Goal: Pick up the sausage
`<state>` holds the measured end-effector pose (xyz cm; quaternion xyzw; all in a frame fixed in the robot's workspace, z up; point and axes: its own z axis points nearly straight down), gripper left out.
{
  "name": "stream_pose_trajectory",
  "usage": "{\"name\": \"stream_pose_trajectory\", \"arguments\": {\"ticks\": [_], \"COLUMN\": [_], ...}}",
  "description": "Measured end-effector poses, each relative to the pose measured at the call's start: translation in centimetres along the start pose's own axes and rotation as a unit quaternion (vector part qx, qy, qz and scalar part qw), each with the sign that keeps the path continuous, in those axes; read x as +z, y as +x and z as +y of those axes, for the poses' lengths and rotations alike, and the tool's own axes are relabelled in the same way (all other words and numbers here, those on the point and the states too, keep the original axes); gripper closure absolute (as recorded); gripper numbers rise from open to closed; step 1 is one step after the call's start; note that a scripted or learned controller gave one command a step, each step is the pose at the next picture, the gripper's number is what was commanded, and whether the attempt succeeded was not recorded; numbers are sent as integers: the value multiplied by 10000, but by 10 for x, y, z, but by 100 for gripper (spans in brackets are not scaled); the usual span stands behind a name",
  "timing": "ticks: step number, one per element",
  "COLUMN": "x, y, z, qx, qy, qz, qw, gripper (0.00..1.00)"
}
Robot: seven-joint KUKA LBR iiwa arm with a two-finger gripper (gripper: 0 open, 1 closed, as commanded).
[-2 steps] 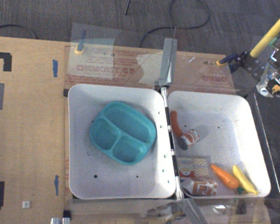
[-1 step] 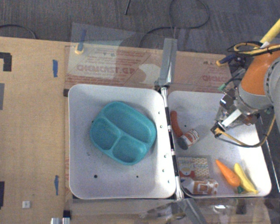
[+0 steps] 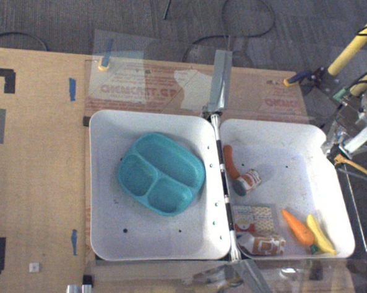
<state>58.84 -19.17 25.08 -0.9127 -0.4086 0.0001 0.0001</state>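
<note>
Camera view puts the gripper (image 3: 348,142) at the right edge, above the right bin's (image 3: 277,133) outer rim, well apart from anything in it; from where I stand I cannot tell whether it is released or clenched.

Working inward from there, a carrot (image 3: 297,226) and a yellow piece (image 3: 321,234) lie by the bin's near right corner, and a small can (image 3: 248,180) sits near the middle. The sausage (image 3: 230,161) lies just beyond it, along the bin's left wall, its near end touching or almost touching the can.

It looks like a light, smooth toy, probably stiff and a bit slippery. I'd pinch it across the middle, clear of the can and the wall.

The left bin (image 3: 103,187) holds a teal plate (image 3: 161,173).
</note>
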Motion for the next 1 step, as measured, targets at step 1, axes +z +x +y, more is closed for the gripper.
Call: {"name": "stream_pose_trajectory", "arguments": {"ticks": [1], "x": [-23], "y": [150], "z": [-38], "qx": [1609], "qy": [3], "qz": [1], "qw": [9870], "gripper": [100]}}
